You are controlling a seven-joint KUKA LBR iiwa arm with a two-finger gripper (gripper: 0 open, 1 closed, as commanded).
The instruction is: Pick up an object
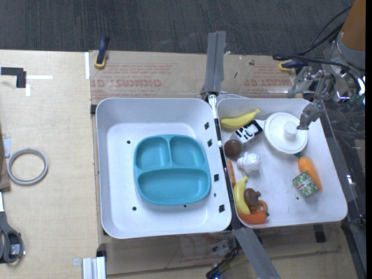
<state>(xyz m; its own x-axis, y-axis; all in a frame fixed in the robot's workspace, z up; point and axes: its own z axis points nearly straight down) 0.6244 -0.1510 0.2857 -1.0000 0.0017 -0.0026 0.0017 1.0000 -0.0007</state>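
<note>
gripper hovers at the right rim of the white lid, which lies just to its left; finger spread unclear, nothing visibly held.

Evenly and brightly lit from overhead, with soft, short shadows. Mild glare on the white bin walls well left of the gripper and on the round lid just beside it. Sharp at centre; slightly soft and noisy toward the corners.
</note>
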